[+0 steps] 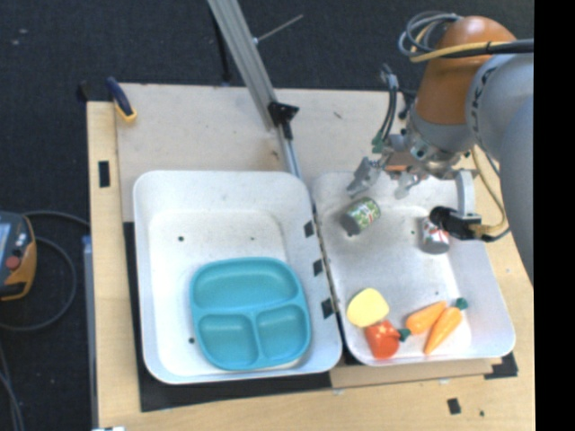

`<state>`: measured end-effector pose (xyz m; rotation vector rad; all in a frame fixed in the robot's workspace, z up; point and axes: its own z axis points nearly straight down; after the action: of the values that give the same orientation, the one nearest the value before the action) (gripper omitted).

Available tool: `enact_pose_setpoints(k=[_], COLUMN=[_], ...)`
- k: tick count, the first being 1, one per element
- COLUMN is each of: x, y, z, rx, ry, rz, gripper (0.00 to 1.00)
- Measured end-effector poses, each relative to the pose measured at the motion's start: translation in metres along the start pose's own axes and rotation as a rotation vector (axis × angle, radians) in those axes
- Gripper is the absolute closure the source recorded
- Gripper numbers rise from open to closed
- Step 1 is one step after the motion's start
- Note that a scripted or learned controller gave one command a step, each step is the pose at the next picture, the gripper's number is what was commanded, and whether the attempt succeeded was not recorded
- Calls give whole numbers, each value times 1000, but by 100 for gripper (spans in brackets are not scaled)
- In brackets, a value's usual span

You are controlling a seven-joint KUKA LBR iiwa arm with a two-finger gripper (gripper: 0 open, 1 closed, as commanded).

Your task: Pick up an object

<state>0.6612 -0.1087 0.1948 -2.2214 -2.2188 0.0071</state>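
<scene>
My gripper (pixel 384 181) hangs over the far end of the right bin (pixel 503 317), open, with nothing between its fingers. A small green-labelled can (pixel 362 215) lies on its side just in front of the left finger, apart from it. At the near end of the same bin lie a yellow rounded piece (pixel 367 307), a red pepper (pixel 382 339) and two orange carrots (pixel 436 323).
The left bin (pixel 171 196) holds a blue divided plate (pixel 250 312) at its near side. A slanted metal rail (pixel 247 57) runs from the top down to the gap between the bins. A small grey-and-red thing (pixel 435 239) sits in the right bin near the wrist.
</scene>
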Motion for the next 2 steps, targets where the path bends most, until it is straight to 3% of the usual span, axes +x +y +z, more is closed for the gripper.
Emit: enact_pose_setpoints(k=[2], x=[-11], y=[4], z=[97], rx=[-2], ry=[0], rz=[2], gripper=[0])
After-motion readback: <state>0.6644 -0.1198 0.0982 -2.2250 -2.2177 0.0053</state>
